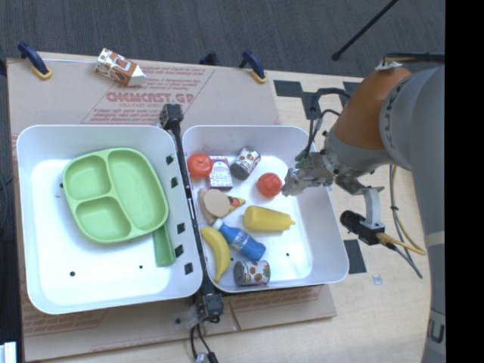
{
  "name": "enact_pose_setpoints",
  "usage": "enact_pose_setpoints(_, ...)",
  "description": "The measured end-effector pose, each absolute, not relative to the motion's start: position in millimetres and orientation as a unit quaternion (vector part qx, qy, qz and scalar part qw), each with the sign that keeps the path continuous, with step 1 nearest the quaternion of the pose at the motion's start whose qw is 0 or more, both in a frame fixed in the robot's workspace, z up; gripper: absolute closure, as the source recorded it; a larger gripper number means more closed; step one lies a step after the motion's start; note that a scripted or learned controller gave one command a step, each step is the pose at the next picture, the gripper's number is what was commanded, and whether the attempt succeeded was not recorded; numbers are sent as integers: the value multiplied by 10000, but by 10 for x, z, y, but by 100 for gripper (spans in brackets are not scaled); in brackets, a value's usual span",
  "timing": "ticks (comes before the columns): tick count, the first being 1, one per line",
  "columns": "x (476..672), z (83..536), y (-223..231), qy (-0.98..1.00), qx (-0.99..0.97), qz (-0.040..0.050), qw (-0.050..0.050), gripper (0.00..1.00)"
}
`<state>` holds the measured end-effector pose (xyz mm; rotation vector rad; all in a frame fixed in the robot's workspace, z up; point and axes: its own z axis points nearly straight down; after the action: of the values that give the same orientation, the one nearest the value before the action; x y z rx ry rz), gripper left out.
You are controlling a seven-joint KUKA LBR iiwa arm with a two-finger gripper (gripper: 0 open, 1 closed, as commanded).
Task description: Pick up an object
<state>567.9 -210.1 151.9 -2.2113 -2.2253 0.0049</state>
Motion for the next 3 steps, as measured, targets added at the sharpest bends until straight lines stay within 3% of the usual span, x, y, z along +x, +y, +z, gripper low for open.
enact_pose_setpoints(1, 5684, 1526, -2104, -7093, -7049, 13, 13, 0)
enact_pose_setpoints(2, 5421, 913, -2105, -7098, -7044, 15, 18, 0)
enact_pose_setpoints(3, 5427, 1019, -2105, -7108, -7034, 19, 19, 100)
